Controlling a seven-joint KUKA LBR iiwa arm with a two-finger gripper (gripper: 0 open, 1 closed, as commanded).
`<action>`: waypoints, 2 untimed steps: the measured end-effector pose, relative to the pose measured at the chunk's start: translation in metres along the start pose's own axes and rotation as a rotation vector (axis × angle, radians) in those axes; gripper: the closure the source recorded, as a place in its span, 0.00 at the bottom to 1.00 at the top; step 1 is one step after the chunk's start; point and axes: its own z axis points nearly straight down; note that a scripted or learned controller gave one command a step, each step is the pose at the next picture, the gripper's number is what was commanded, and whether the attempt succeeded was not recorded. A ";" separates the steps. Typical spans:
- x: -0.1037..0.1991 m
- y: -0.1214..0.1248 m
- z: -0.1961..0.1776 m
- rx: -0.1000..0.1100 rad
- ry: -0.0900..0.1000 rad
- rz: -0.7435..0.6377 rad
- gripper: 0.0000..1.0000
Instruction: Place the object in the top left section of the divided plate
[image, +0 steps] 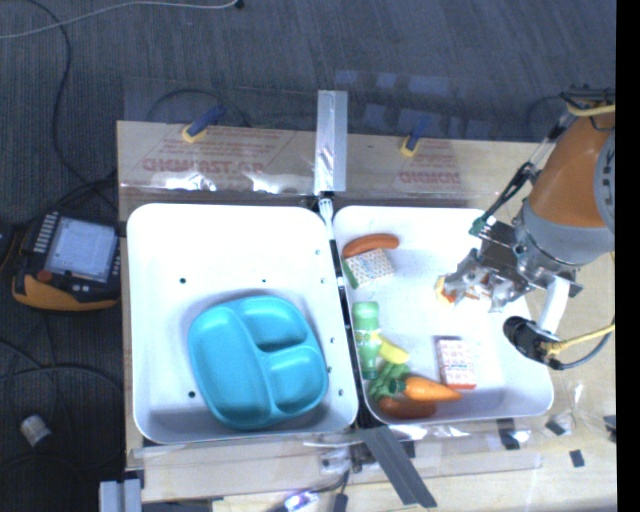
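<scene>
The blue divided plate lies in the left bin, toward its front, and all three of its sections are bare. My gripper hangs over the right bin, near its right side. A small orange and white thing sits at the gripper's left tip; whether it is gripped is not visible.
In the right bin lie a sausage, a small speckled box, a green bottle, a yellow piece, a carrot and a red-and-white box. A metal divider separates the bins.
</scene>
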 end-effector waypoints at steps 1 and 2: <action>0.025 -0.055 0.054 0.005 0.003 -0.014 1.00; 0.002 -0.045 0.130 0.000 0.006 0.106 1.00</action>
